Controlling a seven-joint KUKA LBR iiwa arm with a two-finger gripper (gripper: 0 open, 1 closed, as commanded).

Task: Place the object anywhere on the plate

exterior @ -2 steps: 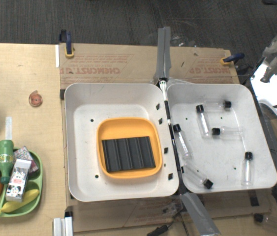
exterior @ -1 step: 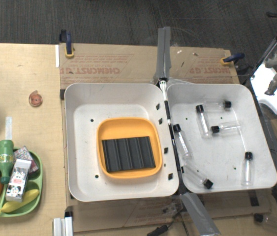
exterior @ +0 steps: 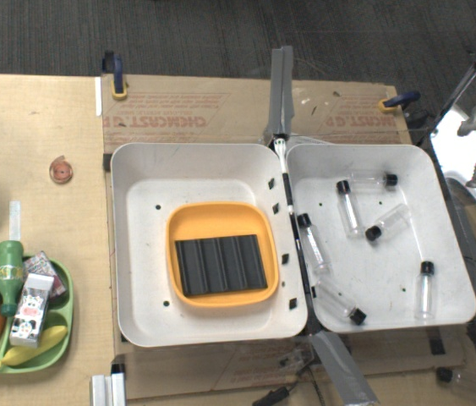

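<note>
We saw six clear vials with black caps lying loose in the right bin, none on the plate. One vial lay near the far wall, a second just below it, and a third slanted beside that. A fourth lay near the right wall, a fifth along the left wall and a sixth by the near corner. The orange plate sat in the middle of the left bin, with a black ridged block on it. To the left, a green tray held toy food.
</note>
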